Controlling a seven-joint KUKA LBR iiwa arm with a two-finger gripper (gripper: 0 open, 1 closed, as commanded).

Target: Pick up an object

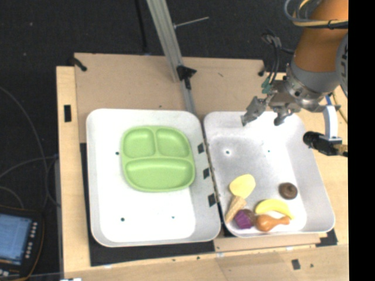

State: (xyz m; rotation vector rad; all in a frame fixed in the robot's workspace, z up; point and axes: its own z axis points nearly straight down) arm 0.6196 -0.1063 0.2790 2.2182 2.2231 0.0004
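Observation:
My gripper (265, 115) hangs open over the far edge of the right bin (258, 151), with nothing between its fingers. Toy food lies in that bin's near part, well below the gripper: a pale yellow chip-shaped piece (242, 185), a tan cone (234, 206), a purple piece (242, 219), a yellow banana (274, 207), an orange-brown drumstick (269, 221) and a small brown round piece (287, 190).
The left bin (105, 215) bears a green divided plate (157, 158). A slanted metal pole (170, 45) rises behind the bins. The bare middle of the right bin lies between the gripper and the toy food.

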